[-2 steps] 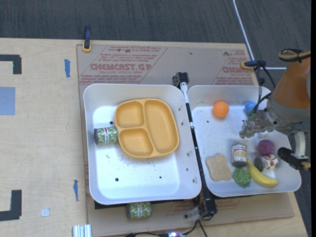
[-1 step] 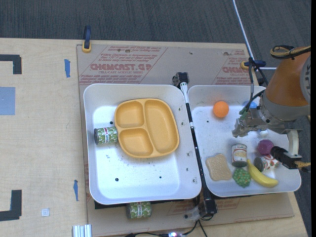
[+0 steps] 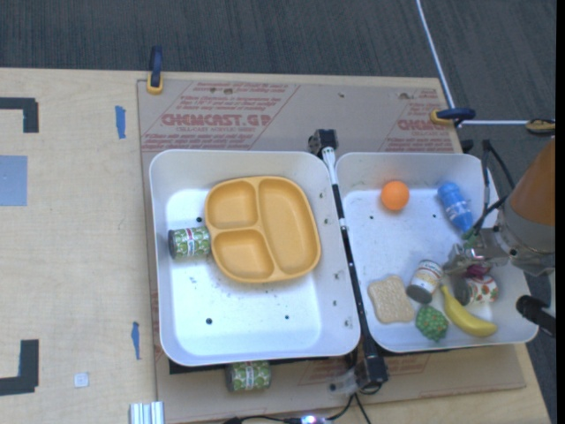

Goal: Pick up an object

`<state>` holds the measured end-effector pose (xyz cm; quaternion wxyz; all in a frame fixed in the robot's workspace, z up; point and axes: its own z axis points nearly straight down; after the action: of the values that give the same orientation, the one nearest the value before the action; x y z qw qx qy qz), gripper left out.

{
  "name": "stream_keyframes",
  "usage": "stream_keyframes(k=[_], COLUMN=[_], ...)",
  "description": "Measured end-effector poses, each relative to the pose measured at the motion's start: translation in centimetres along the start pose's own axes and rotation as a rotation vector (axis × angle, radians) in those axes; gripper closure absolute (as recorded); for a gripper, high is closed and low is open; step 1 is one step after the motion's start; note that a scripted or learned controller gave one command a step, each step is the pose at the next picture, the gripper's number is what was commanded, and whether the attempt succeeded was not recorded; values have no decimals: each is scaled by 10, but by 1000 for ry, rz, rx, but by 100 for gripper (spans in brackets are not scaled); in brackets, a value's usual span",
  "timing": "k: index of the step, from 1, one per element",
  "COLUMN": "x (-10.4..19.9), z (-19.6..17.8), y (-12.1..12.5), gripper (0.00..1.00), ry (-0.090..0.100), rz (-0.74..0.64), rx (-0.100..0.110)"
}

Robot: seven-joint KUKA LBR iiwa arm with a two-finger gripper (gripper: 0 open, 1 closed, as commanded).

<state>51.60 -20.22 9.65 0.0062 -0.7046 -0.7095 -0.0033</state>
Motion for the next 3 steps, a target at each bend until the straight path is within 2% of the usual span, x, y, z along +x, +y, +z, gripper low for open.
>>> stream_keyframes(k=[1, 2, 3], x=[62, 61, 81], z=[-55, -55, 11], y=[34, 34, 73], gripper=[100, 0, 0], ry=[-13, -14, -15], rz=[4, 6, 6], rx=[-7, -6, -9])
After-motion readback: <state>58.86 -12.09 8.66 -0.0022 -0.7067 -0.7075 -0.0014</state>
